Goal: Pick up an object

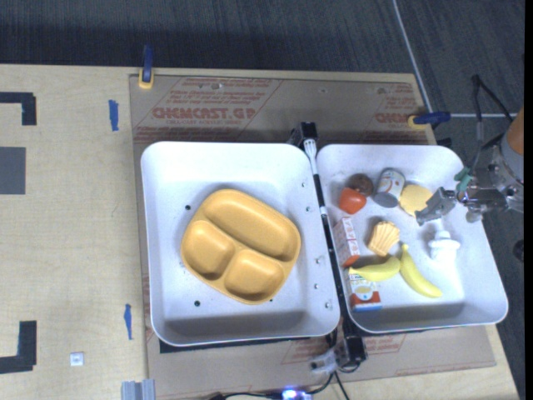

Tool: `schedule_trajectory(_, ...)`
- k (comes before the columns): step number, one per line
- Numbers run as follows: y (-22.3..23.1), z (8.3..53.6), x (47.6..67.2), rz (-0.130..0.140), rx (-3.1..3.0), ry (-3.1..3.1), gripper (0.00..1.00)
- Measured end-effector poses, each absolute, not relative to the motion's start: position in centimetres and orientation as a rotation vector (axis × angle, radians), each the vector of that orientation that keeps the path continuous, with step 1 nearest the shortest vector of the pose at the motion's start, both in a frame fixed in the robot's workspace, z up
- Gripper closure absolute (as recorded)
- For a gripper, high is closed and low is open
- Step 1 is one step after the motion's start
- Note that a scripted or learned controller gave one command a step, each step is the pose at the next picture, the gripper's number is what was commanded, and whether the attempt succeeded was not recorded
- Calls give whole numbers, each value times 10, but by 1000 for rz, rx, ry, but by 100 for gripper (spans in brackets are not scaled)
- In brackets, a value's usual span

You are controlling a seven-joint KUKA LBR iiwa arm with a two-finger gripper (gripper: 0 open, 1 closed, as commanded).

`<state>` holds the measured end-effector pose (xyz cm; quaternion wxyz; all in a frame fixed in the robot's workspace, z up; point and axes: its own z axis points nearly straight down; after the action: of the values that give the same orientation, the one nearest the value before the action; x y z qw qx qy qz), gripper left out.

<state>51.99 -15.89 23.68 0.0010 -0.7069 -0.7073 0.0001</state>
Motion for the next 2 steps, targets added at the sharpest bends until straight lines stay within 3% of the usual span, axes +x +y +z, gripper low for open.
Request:
schedule_trajectory(1,-142,107,509,1,-2221,-2220,0)
schedule_trajectory(2,-94,86,481,-4,-2223,-2224,0)
